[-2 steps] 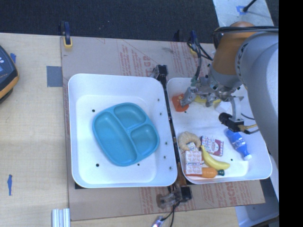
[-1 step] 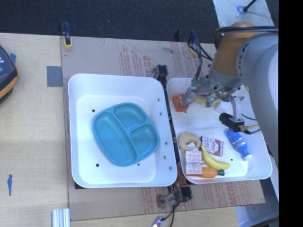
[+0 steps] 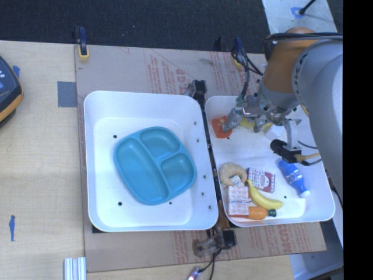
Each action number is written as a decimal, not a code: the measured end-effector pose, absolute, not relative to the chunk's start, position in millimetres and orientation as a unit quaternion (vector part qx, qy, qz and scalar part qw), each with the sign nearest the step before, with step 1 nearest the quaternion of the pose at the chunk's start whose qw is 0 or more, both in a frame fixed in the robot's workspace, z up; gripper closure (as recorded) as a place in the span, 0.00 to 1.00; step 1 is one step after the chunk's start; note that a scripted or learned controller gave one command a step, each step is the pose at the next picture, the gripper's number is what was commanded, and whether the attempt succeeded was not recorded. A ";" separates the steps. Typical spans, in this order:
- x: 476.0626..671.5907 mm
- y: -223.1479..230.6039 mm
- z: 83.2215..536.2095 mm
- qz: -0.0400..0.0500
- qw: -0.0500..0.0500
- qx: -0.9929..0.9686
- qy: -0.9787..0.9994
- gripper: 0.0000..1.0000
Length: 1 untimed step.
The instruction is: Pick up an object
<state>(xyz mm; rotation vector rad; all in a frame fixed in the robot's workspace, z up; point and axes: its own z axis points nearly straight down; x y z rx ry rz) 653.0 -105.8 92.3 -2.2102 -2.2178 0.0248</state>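
Note:
My gripper (image 3: 245, 121) hangs low over the far left part of the right bin (image 3: 317, 214). A red-orange object (image 3: 220, 127) lies right beside the gripper's left side, against the bin's left wall. Nearer the front lie a beige pastry (image 3: 231, 170), two red-and-white cartons (image 3: 261, 179) (image 3: 238, 195), a yellow banana (image 3: 263, 199) and a small carrot (image 3: 257, 213). A blue bottle (image 3: 293, 177) rests toward the right wall. I see nothing held in the gripper.
The left bin (image 3: 99, 112) holds a blue divided plate (image 3: 154, 164). A narrow rim divides the two bins. The grey arm with its orange band (image 3: 285, 63) covers the right bin's far right corner. A dark device (image 3: 7, 89) sits at the bench's left edge.

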 end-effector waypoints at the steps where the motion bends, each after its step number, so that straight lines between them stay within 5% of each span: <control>1: 653.2 -108.1 91.7 0.007 0.006 -0.706 -0.708 0.00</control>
